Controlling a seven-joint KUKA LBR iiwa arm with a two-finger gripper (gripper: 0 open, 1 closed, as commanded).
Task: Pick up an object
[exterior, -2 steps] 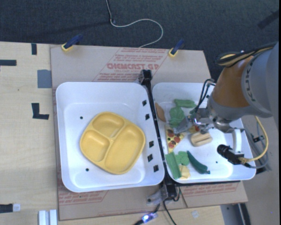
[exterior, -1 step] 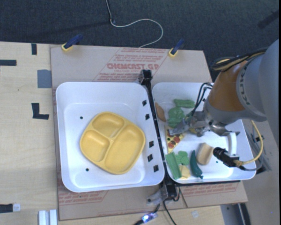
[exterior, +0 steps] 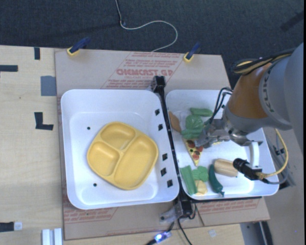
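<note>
- While the arm (exterior: 268, 93) reaches in over the right bin (exterior: 268, 190), one of two white bins, its gripper (exterior: 208, 137) sits low among the toy food; whether it is parted or closed cannot be told.
- One yellow divided plate (exterior: 123, 154) lies in the left bin (exterior: 74, 111), with three compartments.
- Several small pieces lie in the right bin: one leafy green piece (exterior: 194, 122) just beside the gripper, one pizza slice (exterior: 194, 152), one bread-like roll (exterior: 225, 167), one dark green pepper (exterior: 215, 181).
</note>
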